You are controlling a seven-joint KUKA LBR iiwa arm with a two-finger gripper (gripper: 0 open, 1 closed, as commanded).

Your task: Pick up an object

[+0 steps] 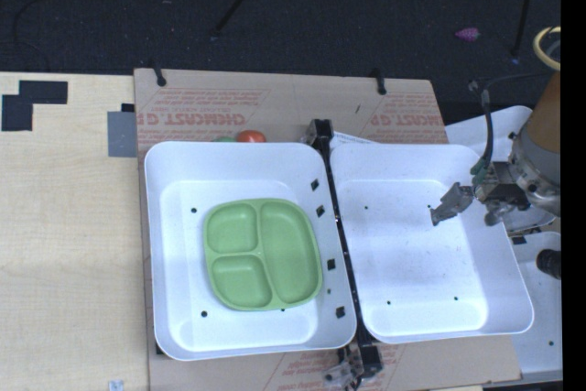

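Note:
A light green divided plate (pixel 262 253) lies flat in the left white bin (pixel 174 188), a little right of that bin's middle. My gripper (pixel 472 210) hangs over the right edge of the right white bin (pixel 412 307), far from the plate. Its two grey fingers (pixel 449 202) stand apart with nothing between them, so it is open. The arm's orange band sits at the frame's right edge.
A small red-orange object (pixel 251 137) and a bit of green beside it lie on the cardboard just behind the left bin's far rim. A black divider (pixel 334 233) with clips runs between the bins. Wooden bench surface extends to the left.

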